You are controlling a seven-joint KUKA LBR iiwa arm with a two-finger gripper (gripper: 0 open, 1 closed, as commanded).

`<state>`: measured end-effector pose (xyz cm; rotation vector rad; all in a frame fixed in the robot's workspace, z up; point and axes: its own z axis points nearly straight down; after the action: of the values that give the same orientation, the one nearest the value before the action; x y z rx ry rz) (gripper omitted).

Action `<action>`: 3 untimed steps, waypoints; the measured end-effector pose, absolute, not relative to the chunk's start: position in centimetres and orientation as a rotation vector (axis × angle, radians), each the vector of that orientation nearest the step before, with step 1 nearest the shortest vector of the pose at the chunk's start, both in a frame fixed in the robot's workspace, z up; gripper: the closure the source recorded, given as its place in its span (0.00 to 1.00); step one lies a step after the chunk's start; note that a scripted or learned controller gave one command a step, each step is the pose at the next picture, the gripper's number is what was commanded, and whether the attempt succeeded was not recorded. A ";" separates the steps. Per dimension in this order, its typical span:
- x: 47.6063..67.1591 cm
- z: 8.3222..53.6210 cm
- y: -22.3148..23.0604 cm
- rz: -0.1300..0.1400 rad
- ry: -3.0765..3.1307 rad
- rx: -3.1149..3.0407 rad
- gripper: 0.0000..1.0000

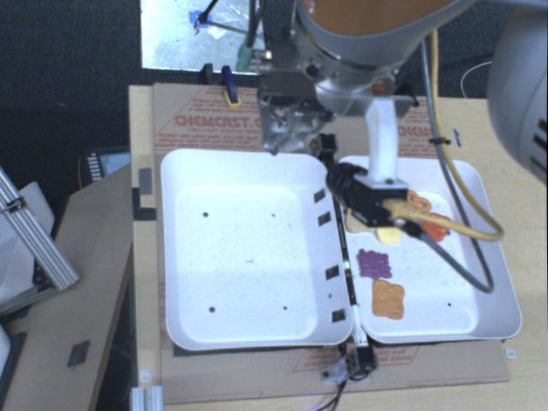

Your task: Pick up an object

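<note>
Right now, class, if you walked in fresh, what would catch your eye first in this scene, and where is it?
First, the big grey arm with its orange band, looming over the top of the right bin. Next, the bright pieces in that bin: a purple piece above an orange piece. The left bin sits beside it.

Colours in the two bins

Both bins point(240, 255) are white; at 3 o'clock lie a purple piece point(374, 264), an orange piece point(388, 300), a pale yellow piece point(389, 236) and a red-orange piece point(432, 226).
</note>
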<state>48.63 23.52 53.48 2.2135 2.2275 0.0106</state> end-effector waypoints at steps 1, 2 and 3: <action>48.6 53.5 23.4 0.003 2.228 2.214 1.00; 48.5 35.9 23.4 -0.023 2.226 2.224 1.00; 48.3 13.0 23.0 -0.026 2.226 2.226 1.00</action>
<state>48.26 22.97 13.00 2.2258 2.2258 -0.0255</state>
